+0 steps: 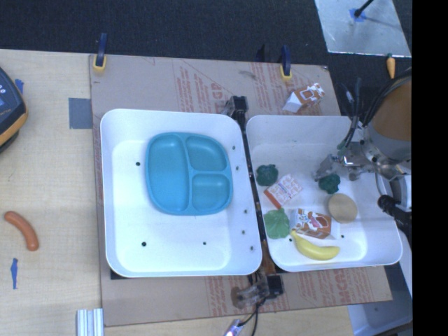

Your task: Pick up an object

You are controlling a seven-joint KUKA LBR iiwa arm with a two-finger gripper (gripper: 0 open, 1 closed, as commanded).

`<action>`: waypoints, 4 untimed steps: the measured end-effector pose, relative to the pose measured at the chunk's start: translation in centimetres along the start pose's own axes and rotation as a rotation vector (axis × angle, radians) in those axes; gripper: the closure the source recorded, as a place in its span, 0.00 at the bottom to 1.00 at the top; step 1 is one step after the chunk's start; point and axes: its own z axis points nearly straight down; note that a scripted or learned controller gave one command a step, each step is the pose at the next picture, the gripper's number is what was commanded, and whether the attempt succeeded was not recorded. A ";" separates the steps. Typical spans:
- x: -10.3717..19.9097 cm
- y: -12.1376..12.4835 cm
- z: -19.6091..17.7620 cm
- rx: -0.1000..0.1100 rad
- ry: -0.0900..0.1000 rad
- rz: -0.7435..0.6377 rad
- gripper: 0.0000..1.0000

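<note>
My gripper (pixel 334 166) reaches in from the right, over the upper right part of the right bin (pixel 294 135). A dark teal object (pixel 329 183) lies just below its tip; whether they touch is unclear. Other things in the bin are a beige round item (pixel 342 207), a banana (pixel 315 248), a printed packet (pixel 312 222), a green leafy piece (pixel 277 223), a small white and red packet (pixel 285 187), an orange stick (pixel 271 199) and a dark green piece (pixel 266 174).
The left bin (pixel 119 187) holds a blue divided plate (pixel 189 173). A small packet (pixel 304 98) lies on the cardboard behind the right bin. A sausage (pixel 22 229) and a dark device (pixel 8 110) sit on the bench at far left.
</note>
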 end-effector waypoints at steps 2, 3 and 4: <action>8.0 4.0 -0.1 0.001 0.001 -0.003 0.00; 4.6 6.5 -9.5 -0.003 0.000 0.001 0.00; 1.1 2.1 0.1 0.004 0.001 0.000 0.00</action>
